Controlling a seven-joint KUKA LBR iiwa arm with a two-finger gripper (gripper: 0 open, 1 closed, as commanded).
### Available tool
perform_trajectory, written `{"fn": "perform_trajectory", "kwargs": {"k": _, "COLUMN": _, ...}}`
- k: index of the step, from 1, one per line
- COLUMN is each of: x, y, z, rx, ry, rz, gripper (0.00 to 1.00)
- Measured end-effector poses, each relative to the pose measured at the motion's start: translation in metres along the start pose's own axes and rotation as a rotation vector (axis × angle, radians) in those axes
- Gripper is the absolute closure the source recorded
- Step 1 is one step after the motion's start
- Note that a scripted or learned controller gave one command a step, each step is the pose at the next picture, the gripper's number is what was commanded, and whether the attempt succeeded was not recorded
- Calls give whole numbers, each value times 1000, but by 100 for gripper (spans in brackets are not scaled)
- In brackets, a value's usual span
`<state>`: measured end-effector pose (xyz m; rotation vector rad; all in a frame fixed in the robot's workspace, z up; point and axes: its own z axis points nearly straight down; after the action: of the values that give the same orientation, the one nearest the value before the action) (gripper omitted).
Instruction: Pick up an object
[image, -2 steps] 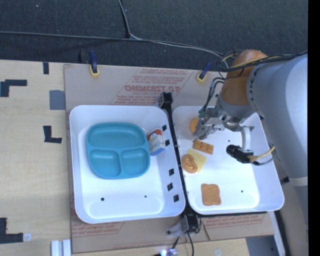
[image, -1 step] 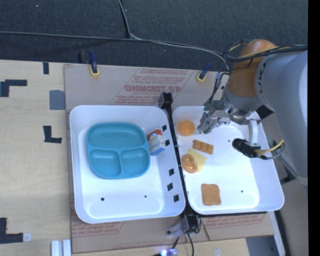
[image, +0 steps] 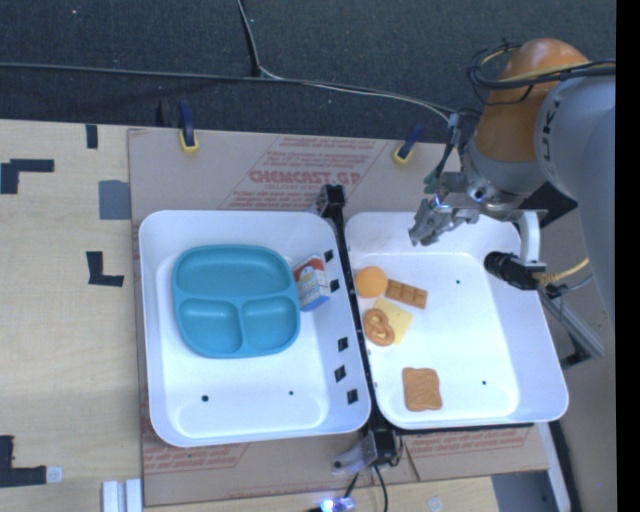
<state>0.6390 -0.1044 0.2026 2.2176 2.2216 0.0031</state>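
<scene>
My gripper (image: 426, 228) hangs over the far edge of the right bin (image: 500, 330), above and to the right of the food items. Nothing shows between its fingers. In the right bin lie an orange ball (image: 371, 281), a brown chocolate bar (image: 407, 294), a pretzel (image: 379, 325) on a pale yellow slice (image: 398, 318), and a piece of toast (image: 422, 389) near the front. The left bin (image: 165, 400) holds a blue divided plate (image: 237, 300) and a small carton (image: 312, 282) by its right wall.
A black divider rail (image: 345, 310) runs between the two bins. A black cable connector (image: 510, 268) sticks out over the right bin's right side. Cardboard (image: 290, 170) lies under the bins, held by yellow clamps at the back.
</scene>
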Motion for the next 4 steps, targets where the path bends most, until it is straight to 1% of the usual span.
{"fn": "perform_trajectory", "kwargs": {"k": 1, "x": 0, "y": 0, "z": -19, "rx": 3, "ry": 1, "rz": 1, "gripper": 100}}
{"fn": "perform_trajectory", "kwargs": {"k": 2, "x": 40, "y": -23, "z": -11, "rx": 6, "ry": 1, "rz": -2, "gripper": 100}}
{"fn": "perform_trajectory", "kwargs": {"k": 3, "x": 90, "y": -41, "z": -10, "rx": 7, "ry": 2, "rz": -4, "gripper": 100}}
{"fn": "perform_trajectory", "kwargs": {"k": 4, "x": 129, "y": -80, "z": -8, "rx": 8, "ry": 0, "rz": -2, "gripper": 100}}
